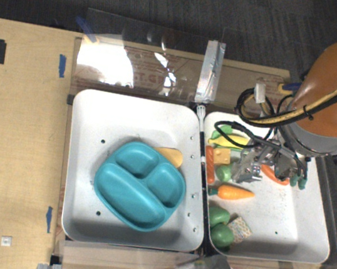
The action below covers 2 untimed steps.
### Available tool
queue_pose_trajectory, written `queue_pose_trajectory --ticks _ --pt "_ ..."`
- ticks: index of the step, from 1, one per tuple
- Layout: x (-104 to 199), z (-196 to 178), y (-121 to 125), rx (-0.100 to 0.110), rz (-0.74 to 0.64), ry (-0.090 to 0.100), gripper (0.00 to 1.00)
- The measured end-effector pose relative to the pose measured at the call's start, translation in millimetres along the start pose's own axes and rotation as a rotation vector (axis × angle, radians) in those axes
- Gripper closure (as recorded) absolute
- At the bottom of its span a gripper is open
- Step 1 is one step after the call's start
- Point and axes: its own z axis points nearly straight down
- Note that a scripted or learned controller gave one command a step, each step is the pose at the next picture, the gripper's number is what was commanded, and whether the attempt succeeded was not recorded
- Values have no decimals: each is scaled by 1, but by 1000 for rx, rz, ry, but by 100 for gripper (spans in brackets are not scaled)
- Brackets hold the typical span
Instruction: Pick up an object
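Camera view: the gripper (253, 167) hangs low in the right bin (303, 247), just above the toy carrot (235, 193), presumably lined up for a grasp. Whether its fingers are apart or together, I cannot tell. The teal divided plate (140, 184) fills the left bin (96, 113).

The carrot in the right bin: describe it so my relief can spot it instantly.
Look in the right bin, near its left wall. The carrot lies flat on its side just below the gripper. It is the plain orange cone, above two green pieces.
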Motion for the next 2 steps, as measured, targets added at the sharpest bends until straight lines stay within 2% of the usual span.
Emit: queue_pose_trajectory --ticks 1,2 --pt "-69 37 26 0 -74 3 100" --pt "-136 60 35 -1 -248 2 100"
